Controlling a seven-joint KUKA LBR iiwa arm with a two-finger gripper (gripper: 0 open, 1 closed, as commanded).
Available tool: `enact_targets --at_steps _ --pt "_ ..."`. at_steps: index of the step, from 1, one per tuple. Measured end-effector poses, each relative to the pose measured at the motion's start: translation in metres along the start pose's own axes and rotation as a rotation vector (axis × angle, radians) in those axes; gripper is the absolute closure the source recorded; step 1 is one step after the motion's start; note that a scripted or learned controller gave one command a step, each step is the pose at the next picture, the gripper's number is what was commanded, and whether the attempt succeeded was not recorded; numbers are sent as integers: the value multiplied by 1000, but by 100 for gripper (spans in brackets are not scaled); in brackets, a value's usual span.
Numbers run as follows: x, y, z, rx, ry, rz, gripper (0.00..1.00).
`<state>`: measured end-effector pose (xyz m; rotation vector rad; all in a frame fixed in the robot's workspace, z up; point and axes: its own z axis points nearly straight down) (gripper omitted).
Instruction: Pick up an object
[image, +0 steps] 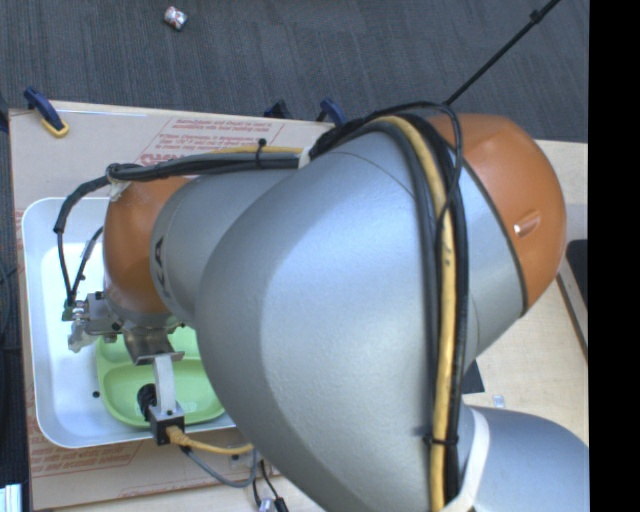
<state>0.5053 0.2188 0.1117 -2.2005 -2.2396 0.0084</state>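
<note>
Here, in the camera view, the grey arm (350, 330) fills most of the frame, sweeping in from the right and lower right, with one orange band at the upper right and a second orange section above the wrist at centre left. Black and yellow cables (445, 300) run along its top. The gripper (150, 345) hangs at the lower left of the frame, over the left white bin (45, 300), whose rim shows along the left side; whether the pincer is open or closed cannot be told, as the wrist hardware hides it. One object lies in that bin: a light green dish (135, 395), low in the frame, directly under the wrist. Only part of it shows, and its visible long axis appears to run left to right, though its far end is hidden by the arm. The bin sits on a cardboard sheet (220, 135) with red print, seen at upper centre. One yellow-and-blue clamp (45, 112) sits at the upper left corner of the sheet.
</note>
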Motion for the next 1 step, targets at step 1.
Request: enact_targets --at_steps 1 --pt "9 0 -11 -2 12 -11 100"
